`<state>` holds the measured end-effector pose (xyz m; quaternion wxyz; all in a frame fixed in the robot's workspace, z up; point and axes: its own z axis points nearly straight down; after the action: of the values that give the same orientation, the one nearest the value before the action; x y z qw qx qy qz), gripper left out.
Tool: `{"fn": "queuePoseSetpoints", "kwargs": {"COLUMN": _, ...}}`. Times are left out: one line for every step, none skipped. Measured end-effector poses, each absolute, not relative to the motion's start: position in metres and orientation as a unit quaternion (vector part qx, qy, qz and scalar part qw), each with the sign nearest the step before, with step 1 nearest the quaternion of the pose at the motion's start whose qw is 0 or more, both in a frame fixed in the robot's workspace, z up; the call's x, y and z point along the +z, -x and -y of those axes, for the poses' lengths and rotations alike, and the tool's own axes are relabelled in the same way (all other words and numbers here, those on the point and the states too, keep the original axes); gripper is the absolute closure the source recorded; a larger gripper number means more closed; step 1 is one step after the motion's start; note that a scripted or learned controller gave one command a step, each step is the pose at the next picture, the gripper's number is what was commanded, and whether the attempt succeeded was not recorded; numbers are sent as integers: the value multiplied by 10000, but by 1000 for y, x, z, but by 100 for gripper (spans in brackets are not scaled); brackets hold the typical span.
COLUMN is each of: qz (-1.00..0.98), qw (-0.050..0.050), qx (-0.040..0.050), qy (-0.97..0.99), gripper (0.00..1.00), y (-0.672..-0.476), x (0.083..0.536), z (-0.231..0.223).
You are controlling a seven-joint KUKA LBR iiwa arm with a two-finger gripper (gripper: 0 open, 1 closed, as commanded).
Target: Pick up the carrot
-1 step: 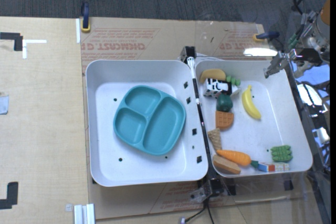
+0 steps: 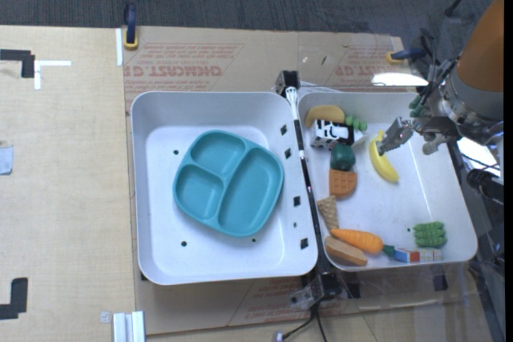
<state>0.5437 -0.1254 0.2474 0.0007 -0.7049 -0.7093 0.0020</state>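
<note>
Two shallow white bins sit side by side on the surface [image 2: 64,172]. The left bin [image 2: 152,252] holds one thing: a single teal plate [image 2: 228,183] with three compartments, lying flat near the middle.

The right bin [image 2: 449,228] holds the loose items. The one carrot [image 2: 357,239] lies on its side near the front edge, orange, its narrow end pointing right. Just in front of it, touching or nearly so, is one tan bread-like slice [image 2: 345,254]. To the carrot's right lies one small marker-like stick [image 2: 407,255] with blue and red parts, and beyond that one green bumpy item [image 2: 430,234] near the front right corner. One flat tan cracker-like piece [image 2: 327,211] sits by the bin's left wall, just behind the carrot. Farther back are one orange waffle-textured piece [image 2: 342,183], one dark green item [image 2: 342,157] touching it, one black-and-white cow-patterned toy [image 2: 329,132], and one yellow rounded piece [image 2: 325,114] at the back left. One banana [image 2: 384,160] lies in the middle of the bin.

The gripper [image 2: 410,133] hangs over the back right part of this bin, well apart from the carrot, near the banana's upper end. Its fingers [image 2: 393,137] are spread with a visible gap and hold nothing.
</note>
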Motion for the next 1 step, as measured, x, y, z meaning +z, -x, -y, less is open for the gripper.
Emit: {"fn": "queuePoseSetpoints", "kwargs": {"qz": 6593, "qw": 10, "qx": 14, "qy": 7519, "gripper": 0, "y": -503, "x": 165, "z": 96}}
